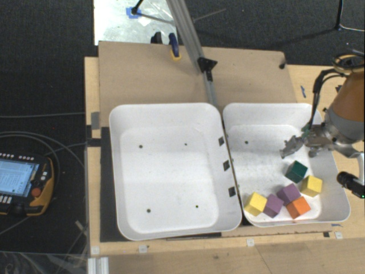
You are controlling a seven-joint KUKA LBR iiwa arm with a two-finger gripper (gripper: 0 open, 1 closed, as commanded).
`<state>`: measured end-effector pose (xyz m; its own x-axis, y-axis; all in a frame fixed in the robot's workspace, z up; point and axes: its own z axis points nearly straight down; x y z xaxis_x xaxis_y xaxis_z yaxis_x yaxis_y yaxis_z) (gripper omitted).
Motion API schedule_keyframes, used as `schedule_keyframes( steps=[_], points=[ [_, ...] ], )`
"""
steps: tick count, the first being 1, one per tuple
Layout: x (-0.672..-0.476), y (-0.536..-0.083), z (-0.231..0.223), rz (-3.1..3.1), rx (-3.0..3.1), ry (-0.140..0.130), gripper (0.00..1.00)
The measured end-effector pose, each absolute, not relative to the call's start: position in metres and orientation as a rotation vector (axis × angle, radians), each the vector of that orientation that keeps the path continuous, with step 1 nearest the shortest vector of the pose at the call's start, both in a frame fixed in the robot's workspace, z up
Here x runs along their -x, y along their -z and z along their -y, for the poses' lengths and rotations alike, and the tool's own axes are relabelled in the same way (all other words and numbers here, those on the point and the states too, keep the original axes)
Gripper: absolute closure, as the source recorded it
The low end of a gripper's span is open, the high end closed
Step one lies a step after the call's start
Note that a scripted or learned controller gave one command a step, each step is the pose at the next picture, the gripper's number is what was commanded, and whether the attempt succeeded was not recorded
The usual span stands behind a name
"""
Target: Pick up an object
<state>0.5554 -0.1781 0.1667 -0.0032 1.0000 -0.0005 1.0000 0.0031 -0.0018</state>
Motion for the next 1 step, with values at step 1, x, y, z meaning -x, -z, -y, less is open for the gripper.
schedule_keyframes(
  steps=[1],
  points=[
    [-0.5331,-0.0874,0.1992,2.218,2.223,-0.003,0.00]
  ],
)
